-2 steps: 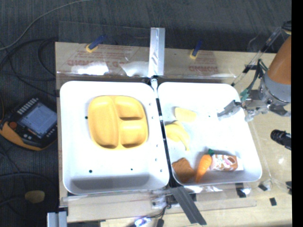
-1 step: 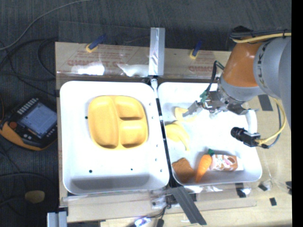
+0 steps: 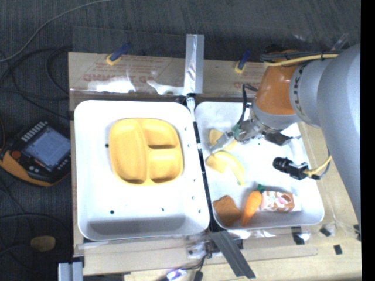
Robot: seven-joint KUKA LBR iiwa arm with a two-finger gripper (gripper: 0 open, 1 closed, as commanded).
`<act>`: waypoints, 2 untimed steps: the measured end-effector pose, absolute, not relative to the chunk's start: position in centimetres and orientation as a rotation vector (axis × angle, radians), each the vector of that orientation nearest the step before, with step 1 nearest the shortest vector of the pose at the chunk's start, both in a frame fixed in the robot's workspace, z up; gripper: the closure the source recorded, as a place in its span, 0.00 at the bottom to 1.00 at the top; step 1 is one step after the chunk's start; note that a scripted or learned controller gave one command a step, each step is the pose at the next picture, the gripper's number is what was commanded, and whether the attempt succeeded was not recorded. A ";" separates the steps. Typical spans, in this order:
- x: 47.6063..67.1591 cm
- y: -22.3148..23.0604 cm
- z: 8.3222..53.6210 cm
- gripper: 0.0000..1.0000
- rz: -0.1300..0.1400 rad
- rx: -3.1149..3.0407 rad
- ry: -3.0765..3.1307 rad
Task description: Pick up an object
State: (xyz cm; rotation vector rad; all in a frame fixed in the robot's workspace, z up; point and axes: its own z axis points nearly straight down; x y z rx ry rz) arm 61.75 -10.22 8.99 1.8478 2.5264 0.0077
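Claw (image 3: 237,132) is low in the right bin (image 3: 310,212), upper middle of frame, right at a yellow piece (image 3: 216,137), probably lining up a grab. Can't tell its grip state.

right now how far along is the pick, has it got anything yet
Done: the arm has reached into the right bin, gripper low beside the yellow pieces. In hand: nothing visibly held. Left: grasp and lift; the carrot, brown piece and small carton lie untouched.
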 end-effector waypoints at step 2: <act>61.8 -10.2 10.0 0.00 0.012 1.848 2.525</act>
